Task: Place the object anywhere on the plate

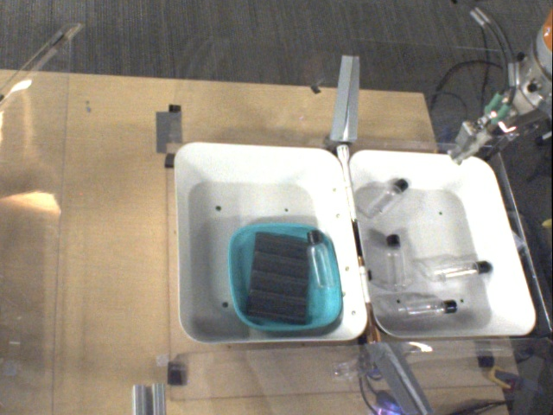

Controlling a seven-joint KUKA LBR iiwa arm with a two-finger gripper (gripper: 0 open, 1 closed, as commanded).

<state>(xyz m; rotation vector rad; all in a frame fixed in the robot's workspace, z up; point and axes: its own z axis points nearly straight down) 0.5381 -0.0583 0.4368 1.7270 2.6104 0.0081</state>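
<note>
Teal plate (244,303) in left bin (199,197), bottle (319,262) and dark block (278,277) on it. Four bottles (395,262) right of plate. Gripper (471,141) beyond, jaws unclear.

The scene is seen from one camera, set high above the tabletop (95,258). It is pointed down at a slant, so the far edge of the tabletop lies near the top, with dark floor (216,15) seen beyond it. Both white bins are taken in whole: the left bin (194,232) near the middle, the right bin (510,258) by the right side. The camera is kept fairly far back. The arm (527,85) is cut off at the top right corner, perhaps by the frame edge.
</note>
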